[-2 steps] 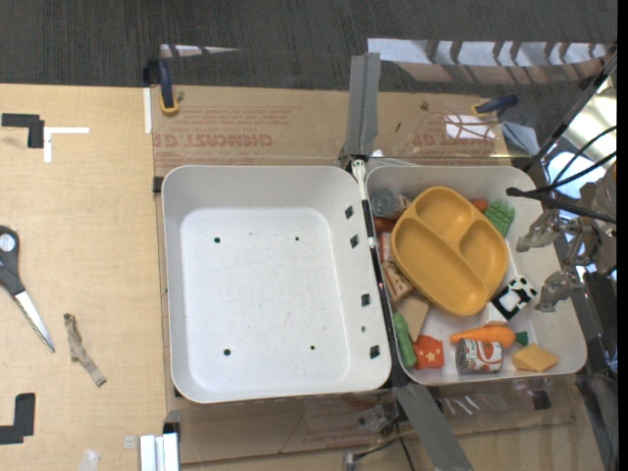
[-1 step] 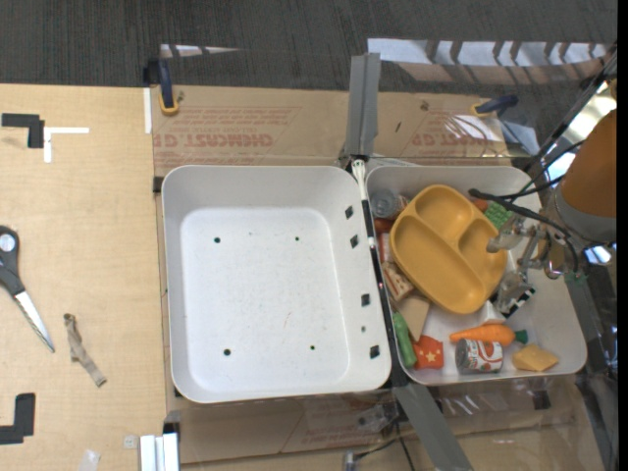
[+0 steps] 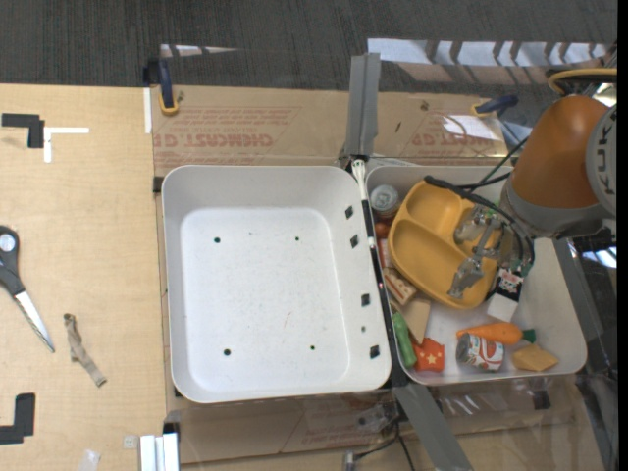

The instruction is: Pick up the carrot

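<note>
Looking first at what we must pick:
Carrot (image 3: 494,332): we see it lying near the front of the right bin (image 3: 574,307), orange, its green tip toward the right wall, free of any grip.
Neighbours: a can (image 3: 480,353) lies just in front of the carrot, touching or nearly so; a tan wedge (image 3: 535,359) sits to its right, a red piece (image 3: 430,357) and a green stick (image 3: 403,340) to its left.
Yellow dish (image 3: 432,238): we see it tilted in the middle of the bin, behind the carrot, two hollows in it.
Gripper (image 3: 469,276): it sits over the dish's near rim, just behind the carrot and apart from it; whether its pincer is apart or together we cannot tell.
Arm (image 3: 559,170): it comes in from the right, the orange band over the bin's back right corner, the wrist angled down and leftward toward the dish.
Left bin (image 3: 172,263): white, beside the right one.
Bench (image 3: 74,263): scissors (image 3: 20,297) lie at its left.
</note>
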### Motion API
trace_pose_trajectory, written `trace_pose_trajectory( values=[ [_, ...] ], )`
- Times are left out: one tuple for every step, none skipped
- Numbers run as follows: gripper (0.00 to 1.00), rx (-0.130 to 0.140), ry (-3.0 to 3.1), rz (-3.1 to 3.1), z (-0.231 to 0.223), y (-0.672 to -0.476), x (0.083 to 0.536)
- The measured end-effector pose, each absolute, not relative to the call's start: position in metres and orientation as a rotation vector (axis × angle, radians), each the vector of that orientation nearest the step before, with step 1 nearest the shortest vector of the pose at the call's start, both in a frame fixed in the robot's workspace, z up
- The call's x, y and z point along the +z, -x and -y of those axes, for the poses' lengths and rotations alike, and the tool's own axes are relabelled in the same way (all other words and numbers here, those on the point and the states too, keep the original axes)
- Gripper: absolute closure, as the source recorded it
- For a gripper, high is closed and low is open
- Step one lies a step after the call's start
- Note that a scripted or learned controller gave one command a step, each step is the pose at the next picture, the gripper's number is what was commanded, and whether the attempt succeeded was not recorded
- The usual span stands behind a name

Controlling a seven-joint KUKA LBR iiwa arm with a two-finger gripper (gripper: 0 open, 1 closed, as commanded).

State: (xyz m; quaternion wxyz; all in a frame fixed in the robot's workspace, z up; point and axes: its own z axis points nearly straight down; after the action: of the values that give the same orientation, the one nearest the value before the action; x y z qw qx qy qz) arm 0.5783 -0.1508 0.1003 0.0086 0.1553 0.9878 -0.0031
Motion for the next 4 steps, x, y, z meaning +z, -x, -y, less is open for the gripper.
trace_pose_trajectory(
  values=[
    [0.0,-0.003,-0.617,-3.067,0.179,-0.537,0.097],
    [0.0,-0.005,-0.539,-3.081,0.163,-0.559,0.097],
    [0.0,-0.032,-0.515,-3.086,0.131,-0.577,0.101],
    [0.0,-0.039,-0.6,-3.075,0.127,-0.579,0.101]
  ],
)
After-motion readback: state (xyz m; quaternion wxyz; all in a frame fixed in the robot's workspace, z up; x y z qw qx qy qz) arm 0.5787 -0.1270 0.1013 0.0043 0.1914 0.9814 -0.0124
